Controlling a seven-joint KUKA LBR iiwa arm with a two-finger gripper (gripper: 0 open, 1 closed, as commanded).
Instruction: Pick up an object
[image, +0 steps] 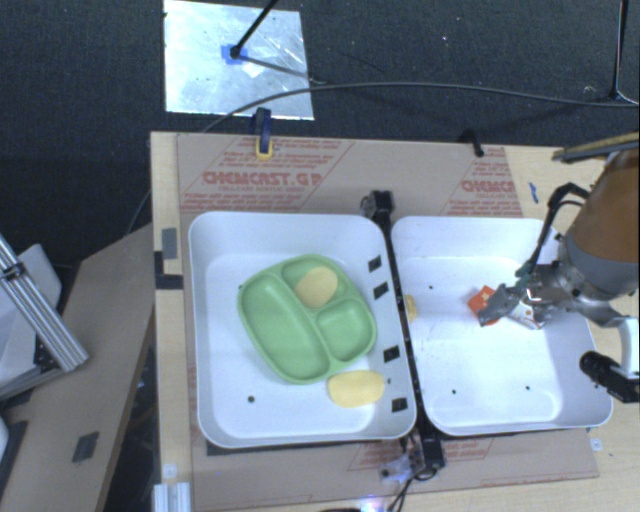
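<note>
Two shallow white bins side by side on a cardboard-covered bench (330, 165), centre of the frame.

Left bin (215, 300): holds a green divided tray (290, 335), tilted diagonally. One yellow piece (318, 287) lying in the tray's upper compartment. Second yellow piece (356, 388) resting on the bin floor just beside the tray's lower edge, toward the bottom of the frame. Small yellowish item (410, 307) seen at the divide between the two bins; identity not determinable.

Right bin (470, 400): contains a small orange-red object (482, 298) on the floor, left of centre in that bin, upper half.

Arm entering from the right edge of the frame, orange band and grey wrist visible at right centre. Gripper (492, 316) positioned low over the right bin, fingertips pointing toward frame left and touching or just beside the orange-red object. Finger spacing blurred and partly hidden; open or closed state cannot be told. Object not confirmed between the fingers.

Reflective silver sheet (235, 58) noted on the dark floor, upper left of the frame. Blue and yellow clamp (263, 132) at the bench's upper edge.
</note>
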